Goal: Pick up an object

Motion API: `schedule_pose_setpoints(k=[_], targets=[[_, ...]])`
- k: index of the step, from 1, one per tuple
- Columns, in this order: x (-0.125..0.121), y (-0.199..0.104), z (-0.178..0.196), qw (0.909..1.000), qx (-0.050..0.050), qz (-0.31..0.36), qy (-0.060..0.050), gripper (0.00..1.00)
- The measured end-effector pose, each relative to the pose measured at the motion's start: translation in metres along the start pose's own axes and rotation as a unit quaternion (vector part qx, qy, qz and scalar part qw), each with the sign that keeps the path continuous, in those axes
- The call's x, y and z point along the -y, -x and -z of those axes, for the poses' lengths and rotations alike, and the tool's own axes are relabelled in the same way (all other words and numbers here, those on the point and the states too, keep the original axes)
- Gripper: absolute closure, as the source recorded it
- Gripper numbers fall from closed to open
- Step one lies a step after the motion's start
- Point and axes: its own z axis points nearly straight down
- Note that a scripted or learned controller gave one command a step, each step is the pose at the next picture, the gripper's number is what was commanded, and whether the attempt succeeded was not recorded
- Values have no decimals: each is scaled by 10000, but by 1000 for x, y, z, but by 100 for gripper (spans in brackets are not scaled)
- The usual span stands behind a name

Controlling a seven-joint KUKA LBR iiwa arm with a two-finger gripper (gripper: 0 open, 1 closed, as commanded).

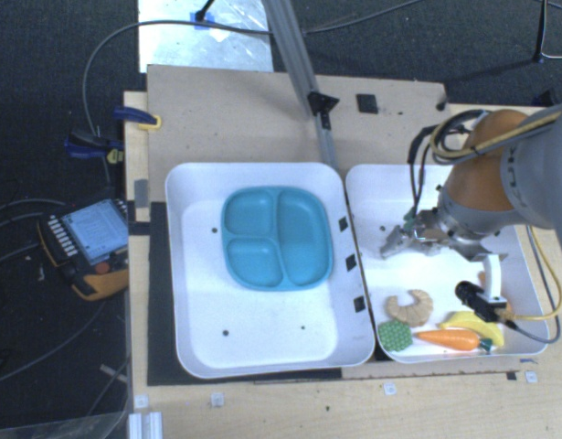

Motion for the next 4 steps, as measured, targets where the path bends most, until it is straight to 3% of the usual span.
schedule_pose_setpoints(k=[1, 4], targets=[[-1, 0, 13, 10000, 0, 1, 23, 100], [1, -12, 170, 10000, 3, 26, 25, 100]])
